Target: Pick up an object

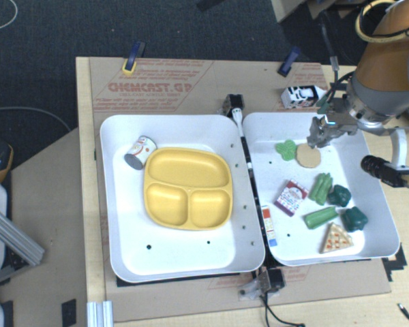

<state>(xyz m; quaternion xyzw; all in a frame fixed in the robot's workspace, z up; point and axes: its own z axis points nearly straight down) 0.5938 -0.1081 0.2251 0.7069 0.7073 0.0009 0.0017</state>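
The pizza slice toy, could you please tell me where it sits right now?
The pizza slice toy lies in the right bin, near its front right corner, just below the green cylinder.

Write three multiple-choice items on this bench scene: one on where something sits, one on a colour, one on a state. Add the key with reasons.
1. Where does the yellow divided plate lie?
A. In the left bin
B. In the right bin
C. On the bare bench

2. What colour is the small packet in the right bin?
A. Blue
B. Red and white
C. Black

3. How does the small can beside the plate rest?
A. Upright on its base
B. Tipped on its side
C. Stacked on the plate

Key: 1 A, the plate fills the middle of the left bin. 2 B, the packet shows a red face with a white patch. 3 B, the can's round end faces sideways, at the plate's upper left corner. The pincer hangs above the tan disc at the right bin's far end.
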